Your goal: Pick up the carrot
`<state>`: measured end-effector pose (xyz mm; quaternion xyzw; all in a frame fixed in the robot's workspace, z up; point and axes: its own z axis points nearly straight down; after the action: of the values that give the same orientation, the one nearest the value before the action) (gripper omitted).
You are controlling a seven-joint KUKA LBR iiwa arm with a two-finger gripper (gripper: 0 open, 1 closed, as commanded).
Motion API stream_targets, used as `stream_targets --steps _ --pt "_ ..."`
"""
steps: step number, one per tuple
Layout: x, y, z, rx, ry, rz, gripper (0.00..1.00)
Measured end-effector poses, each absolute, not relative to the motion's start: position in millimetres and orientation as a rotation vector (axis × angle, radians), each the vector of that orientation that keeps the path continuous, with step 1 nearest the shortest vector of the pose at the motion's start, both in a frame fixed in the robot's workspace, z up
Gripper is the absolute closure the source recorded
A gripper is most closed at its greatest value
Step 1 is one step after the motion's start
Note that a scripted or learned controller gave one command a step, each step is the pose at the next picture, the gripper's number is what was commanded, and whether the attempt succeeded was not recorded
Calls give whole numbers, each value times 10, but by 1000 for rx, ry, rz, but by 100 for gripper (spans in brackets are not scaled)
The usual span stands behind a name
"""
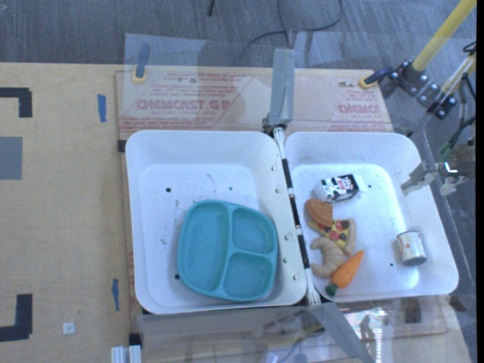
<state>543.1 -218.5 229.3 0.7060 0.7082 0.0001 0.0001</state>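
Nearest you, the carrot [347,269] lies at the right bin's [431,278] front edge, touching the ginger-shaped toy [328,254], so you'll likely need a careful approach. Farther back sits a small carton [337,187]; you cannot tell the jaws' state

Two bins side by side on the bench [60,203], left bin [151,157] and right bin [401,157] meeting along a shared middle edge. In the left bin, a divided plate [228,251] toward the near right corner — one large compartment on its left, two smaller ones on its right. In the right bin, a small carton [338,188] farthest back, a pizza slice [320,213] just in front of it, a ginger root [328,252] nearer still, the carrot [348,269] touching the root's right side at the near edge — and a can [410,247] well apart to the right.
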Motion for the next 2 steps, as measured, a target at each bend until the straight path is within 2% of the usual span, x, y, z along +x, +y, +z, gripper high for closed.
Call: stream_targets --steps 1,2 --pt "4977 -1830 1233 1980 2444 7 0" --pt "4865 -1288 945 1752 2578 0 0"
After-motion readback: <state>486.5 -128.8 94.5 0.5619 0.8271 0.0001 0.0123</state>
